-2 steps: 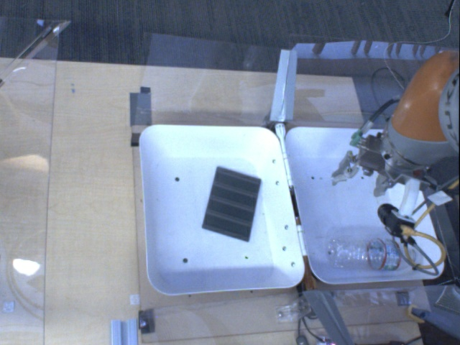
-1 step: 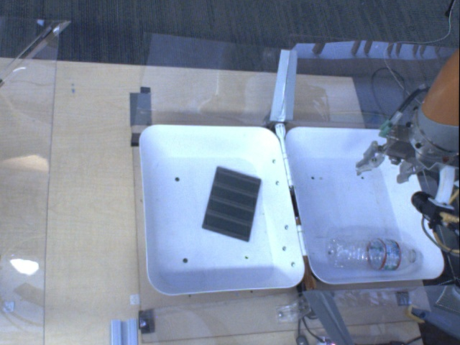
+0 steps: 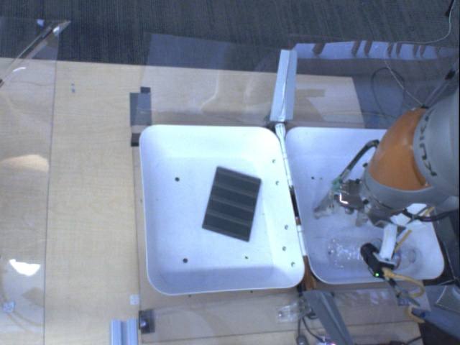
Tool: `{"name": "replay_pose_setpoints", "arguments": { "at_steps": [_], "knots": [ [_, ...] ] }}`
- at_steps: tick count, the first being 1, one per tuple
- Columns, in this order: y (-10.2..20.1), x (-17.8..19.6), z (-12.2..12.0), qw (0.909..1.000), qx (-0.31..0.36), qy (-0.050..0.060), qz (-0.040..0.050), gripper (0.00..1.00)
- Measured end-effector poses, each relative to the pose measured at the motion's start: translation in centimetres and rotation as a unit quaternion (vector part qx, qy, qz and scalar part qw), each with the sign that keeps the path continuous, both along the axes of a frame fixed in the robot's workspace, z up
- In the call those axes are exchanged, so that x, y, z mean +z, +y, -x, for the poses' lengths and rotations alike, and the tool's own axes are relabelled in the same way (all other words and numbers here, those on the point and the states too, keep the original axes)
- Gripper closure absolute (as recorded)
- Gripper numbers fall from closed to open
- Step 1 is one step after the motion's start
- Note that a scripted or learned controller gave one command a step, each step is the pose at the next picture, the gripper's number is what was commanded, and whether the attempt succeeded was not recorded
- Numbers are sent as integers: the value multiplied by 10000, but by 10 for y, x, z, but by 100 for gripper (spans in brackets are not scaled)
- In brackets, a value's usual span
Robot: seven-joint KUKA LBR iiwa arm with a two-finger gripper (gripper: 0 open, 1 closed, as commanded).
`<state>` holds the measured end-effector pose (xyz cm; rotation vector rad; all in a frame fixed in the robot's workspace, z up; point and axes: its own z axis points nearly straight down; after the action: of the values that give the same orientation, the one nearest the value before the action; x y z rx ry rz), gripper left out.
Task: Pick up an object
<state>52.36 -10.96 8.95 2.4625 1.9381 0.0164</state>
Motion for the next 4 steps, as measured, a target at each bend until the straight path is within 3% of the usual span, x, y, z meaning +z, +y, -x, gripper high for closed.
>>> {"name": "replay_pose_setpoints", "arguments": {
  "at_steps": [1,2,3,4],
  "knots": [
    [-37,7,-64,9986,536,34,9,0],
    [-90,54,-67,9937,1123,29,21,0],
    [-15,0,2,9914,1308,8,19,0],
    [-49,27,-105,9948,1022,28,18,0]
  ]
}}
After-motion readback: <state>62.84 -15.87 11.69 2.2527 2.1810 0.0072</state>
